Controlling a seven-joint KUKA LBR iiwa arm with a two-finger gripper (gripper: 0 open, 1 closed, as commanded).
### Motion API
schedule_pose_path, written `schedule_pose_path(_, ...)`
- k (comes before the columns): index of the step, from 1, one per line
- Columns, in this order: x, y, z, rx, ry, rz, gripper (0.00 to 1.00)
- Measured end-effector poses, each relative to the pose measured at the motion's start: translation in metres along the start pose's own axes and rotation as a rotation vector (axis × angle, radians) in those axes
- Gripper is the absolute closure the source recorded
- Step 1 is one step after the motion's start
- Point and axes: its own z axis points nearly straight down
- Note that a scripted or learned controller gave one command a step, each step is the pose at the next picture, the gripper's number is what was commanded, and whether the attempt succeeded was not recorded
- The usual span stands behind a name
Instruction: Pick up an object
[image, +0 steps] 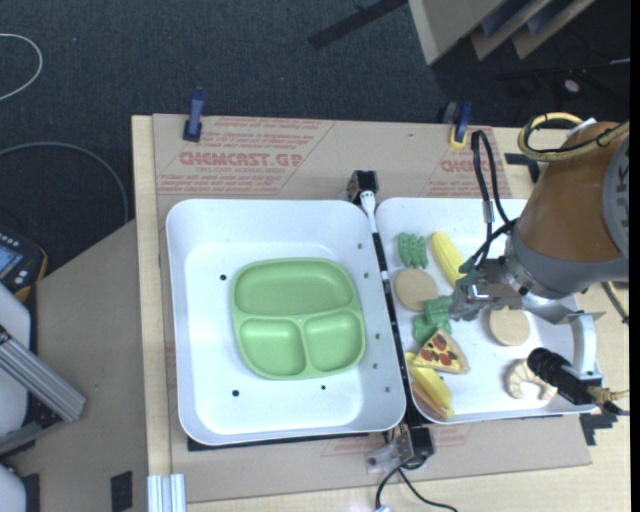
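This looks like a robot lab, not a home. A big grey and orange robot arm (575, 215) reaches over a bench (300, 150) made of a brown board held down with blue clamps (194, 115). Two white bins (200, 300) sit on it with toy food (440, 352) and a green plate (297, 318). Black cables (487, 190) run around, and the floor (200, 50) is dark carpet

One fixed camera looks down at a slant from above the bench (300, 145) — both white bins (190, 300) within frame — arm (570, 215) entering from the right edge.
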Motion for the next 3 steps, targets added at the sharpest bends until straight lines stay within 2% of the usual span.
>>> schedule_pose_path(1, 0.079, 0.042, -0.010, 0.003, 0.003, -0.005, 1.00)
schedule_pose_path(2, 0.115, -0.010, -0.149, -0.008, 0.005, -0.003, 1.00)
schedule_pose_path(3, 0.081, -0.004, -0.107, 0.013, -0.001, 0.010, 1.00)
